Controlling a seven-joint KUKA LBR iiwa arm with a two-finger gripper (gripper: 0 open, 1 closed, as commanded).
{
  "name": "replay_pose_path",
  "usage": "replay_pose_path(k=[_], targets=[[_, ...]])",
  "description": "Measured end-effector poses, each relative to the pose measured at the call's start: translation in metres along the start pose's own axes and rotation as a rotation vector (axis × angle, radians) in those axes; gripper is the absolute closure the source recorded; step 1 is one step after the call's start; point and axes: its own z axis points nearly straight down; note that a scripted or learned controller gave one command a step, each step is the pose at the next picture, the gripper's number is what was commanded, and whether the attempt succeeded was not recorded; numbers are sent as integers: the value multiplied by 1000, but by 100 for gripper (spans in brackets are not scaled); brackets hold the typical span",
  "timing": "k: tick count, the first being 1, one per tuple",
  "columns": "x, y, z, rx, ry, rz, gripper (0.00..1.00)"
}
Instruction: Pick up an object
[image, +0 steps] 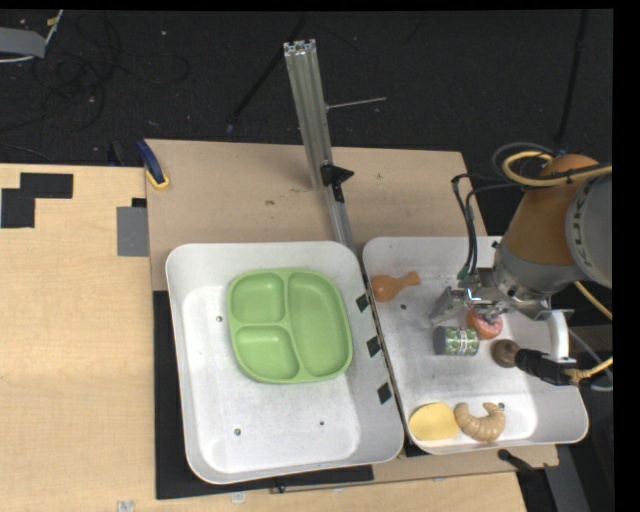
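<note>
Hovering low in the right bin (420, 375), the gripper (452, 308), whose opening cannot be told, is placed just far of the green can (460, 342), which is hemmed on its right by a pink piece (488, 324) and a brown piece (505, 352); a rolled or nudged can is feared on the smooth white floor.

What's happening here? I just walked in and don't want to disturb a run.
A KUKA arm reaches in from the right, its gripper low over the right bin, just above a small green can and a pink item. Both seem to lie on the bin floor, so nothing looks picked up yet. An orange drumstick-shaped toy, a yellow disc and a tan curled toy lie in the same bin. The left bin holds a green divided plate.
</note>
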Motion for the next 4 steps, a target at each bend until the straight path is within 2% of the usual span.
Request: replay_pose_path(k=[1,3,4], targets=[[-1,1,-14,-5,-2,2,100],[-9,-2,-105,-9,-3,-1,100],[36,-14,-98,-4,0,-4,100]])
